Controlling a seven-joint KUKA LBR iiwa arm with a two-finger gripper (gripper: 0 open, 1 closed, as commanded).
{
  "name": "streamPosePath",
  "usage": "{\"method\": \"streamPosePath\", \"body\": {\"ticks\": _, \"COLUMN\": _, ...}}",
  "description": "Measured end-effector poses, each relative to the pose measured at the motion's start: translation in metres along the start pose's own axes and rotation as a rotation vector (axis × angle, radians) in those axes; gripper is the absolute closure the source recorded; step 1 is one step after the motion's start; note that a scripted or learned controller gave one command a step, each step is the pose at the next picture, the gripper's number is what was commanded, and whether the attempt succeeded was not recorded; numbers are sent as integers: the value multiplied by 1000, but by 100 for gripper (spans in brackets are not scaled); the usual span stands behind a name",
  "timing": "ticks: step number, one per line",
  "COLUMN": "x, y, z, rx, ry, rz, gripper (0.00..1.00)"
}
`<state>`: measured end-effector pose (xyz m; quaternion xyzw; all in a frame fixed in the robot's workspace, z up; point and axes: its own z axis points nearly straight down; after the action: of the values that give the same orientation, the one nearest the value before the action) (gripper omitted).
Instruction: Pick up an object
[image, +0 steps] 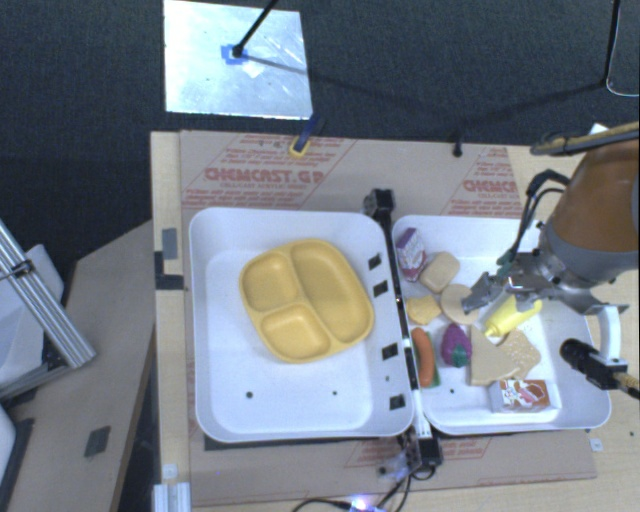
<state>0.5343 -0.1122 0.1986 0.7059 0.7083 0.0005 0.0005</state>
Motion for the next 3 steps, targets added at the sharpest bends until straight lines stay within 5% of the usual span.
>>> {"method": "streamPosePath", "body": {"ticks": 2, "x": -1, "y": 4, "z": 106, "rx": 3, "ry": 1, "rz": 2, "gripper": 0}}
{"method": "streamPosePath", "body": {"ticks": 3, "x": -1, "y": 4, "z": 114, "rx": 1, "ry": 0, "rz": 3, "gripper": 0}}
